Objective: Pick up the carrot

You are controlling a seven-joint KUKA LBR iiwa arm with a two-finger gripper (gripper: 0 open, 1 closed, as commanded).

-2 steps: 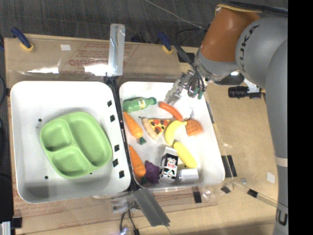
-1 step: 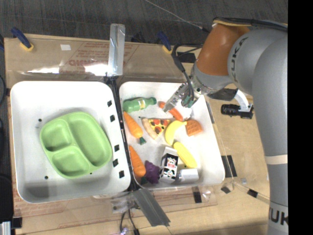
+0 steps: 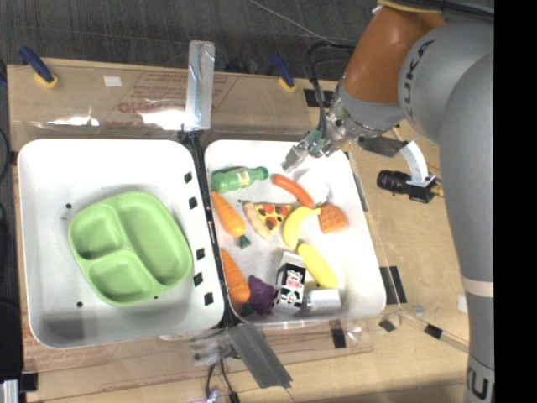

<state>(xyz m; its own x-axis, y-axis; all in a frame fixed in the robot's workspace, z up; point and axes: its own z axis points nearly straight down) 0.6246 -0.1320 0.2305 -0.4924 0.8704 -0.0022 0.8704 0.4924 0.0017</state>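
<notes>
Gripper [image 3: 304,152] and wrist hang over the far edge of the right bin [image 3: 362,225], just above a sausage [image 3: 292,189]; whether it is spread or pressed together cannot be told from this slant, and nothing shows in its hold. Two carrots lie along the bin's left wall: one carrot [image 3: 227,215] near the middle beside a green bottle [image 3: 238,177], and a second carrot [image 3: 235,277] lower down, touching a purple bunch of grapes [image 3: 261,294]. Both sit well apart from the tool, so the reach has yet to be made. Trouble would likely come from the crowding: a pizza slice [image 3: 268,217] lies just beside the upper carrot, and the bin wall presses close on the other side, so a finger could land on the wall or nudge a neighbour. Each carrot tapers and may slip out of a pinch. A banana [image 3: 303,240] fills the middle. The left bin [image 3: 33,225] holds a green divided plate [image 3: 130,246]. Both bins rest on a brown bench [image 3: 411,250] with blue clamps [image 3: 39,65] at its back edge.
</notes>
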